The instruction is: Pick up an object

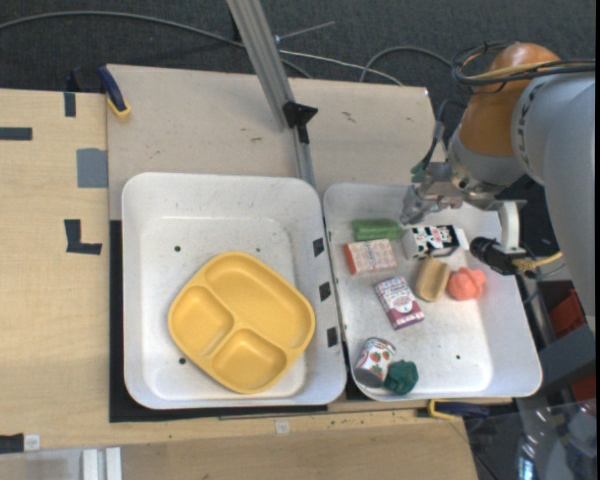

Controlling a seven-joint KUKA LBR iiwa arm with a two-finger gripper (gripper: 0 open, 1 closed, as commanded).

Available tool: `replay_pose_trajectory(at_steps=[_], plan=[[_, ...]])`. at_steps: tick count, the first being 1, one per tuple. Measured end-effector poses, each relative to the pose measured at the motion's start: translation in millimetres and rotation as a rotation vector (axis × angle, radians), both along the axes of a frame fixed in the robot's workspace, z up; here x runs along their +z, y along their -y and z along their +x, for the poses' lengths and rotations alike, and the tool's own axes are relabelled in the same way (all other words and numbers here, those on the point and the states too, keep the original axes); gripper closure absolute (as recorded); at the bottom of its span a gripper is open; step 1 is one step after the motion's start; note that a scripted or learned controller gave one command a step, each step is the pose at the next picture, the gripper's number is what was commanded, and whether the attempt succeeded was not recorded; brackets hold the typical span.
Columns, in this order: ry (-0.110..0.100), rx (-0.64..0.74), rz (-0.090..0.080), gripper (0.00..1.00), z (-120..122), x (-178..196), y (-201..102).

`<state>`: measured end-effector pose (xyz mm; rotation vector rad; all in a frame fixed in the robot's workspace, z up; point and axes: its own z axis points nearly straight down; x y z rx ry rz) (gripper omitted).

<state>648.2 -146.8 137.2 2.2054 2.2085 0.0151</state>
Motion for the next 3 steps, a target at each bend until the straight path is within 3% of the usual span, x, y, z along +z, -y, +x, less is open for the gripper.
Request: replay_pose_trajectory(at_steps=[1, 3], plan=[[-0.017, 0.000, 0.006, 1.00, 3.5, 63.0, -3.4], [-0.018, 0.001, 0.007, 1.00, -1.3, 143.6, -4.5]])
